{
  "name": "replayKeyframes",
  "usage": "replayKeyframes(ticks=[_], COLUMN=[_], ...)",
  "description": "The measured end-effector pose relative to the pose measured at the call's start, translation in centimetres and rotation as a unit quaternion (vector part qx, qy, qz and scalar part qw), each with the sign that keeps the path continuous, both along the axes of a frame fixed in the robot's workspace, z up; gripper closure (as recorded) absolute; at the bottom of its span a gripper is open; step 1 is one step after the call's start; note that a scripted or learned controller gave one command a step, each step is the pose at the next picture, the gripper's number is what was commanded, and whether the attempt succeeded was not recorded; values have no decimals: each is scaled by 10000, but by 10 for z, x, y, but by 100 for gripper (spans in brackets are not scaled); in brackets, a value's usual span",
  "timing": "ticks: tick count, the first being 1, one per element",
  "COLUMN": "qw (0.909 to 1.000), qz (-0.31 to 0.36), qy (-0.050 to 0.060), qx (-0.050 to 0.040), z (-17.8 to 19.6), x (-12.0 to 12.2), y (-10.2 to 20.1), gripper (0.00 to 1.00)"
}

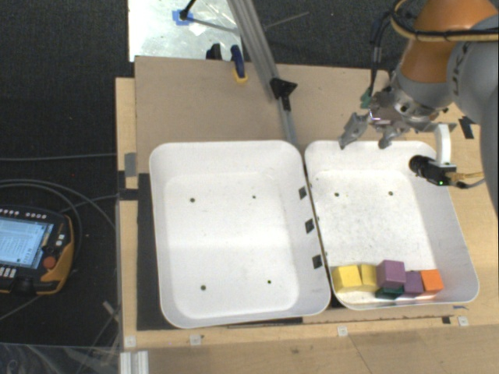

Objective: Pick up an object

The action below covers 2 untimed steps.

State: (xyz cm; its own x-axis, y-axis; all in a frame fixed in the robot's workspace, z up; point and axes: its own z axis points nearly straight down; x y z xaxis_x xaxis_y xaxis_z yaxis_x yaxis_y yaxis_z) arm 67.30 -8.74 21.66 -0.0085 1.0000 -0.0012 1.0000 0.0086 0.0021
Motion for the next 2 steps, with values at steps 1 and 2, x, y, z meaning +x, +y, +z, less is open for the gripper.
replayKeyframes(ticks=[1,2], qw=[10000,10000], qz=[16,-51], qy=[-20,29], qx=[-4,10], z=[12,4], x=[1,-74], y=[0,16], gripper=[100,100])
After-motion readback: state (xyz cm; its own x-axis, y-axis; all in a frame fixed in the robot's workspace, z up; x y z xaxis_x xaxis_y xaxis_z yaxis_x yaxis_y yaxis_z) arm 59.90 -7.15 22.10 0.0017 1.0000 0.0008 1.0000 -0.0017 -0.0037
